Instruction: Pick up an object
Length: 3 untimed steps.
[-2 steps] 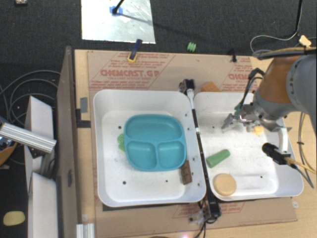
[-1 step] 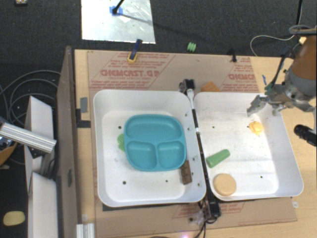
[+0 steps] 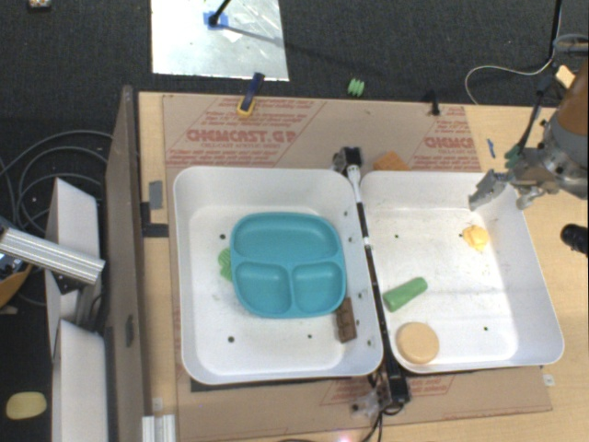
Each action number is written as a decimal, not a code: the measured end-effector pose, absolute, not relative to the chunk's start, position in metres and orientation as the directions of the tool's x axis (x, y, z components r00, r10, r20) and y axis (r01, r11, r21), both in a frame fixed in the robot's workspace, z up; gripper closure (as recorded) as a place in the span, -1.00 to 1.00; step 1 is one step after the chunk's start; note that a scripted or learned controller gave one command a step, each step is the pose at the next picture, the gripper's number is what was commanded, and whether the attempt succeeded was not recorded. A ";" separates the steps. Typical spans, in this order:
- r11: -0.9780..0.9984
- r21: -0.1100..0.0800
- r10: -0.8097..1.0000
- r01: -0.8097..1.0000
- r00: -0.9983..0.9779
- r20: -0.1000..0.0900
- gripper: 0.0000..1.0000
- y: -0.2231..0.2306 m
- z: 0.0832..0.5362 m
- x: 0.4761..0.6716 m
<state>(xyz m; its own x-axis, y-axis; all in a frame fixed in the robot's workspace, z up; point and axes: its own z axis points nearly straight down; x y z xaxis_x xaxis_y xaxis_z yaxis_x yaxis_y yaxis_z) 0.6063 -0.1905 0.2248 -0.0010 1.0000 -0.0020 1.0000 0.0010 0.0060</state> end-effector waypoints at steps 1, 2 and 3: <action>0.000 0.000 1.000 1.000 0.000 -0.001 -1.00 -0.207 0.184 0.609; 0.002 0.002 1.000 1.000 -0.002 -0.002 -1.00 -0.204 0.178 0.607; 0.003 0.003 1.000 1.000 -0.003 -0.002 -1.00 -0.203 0.178 0.607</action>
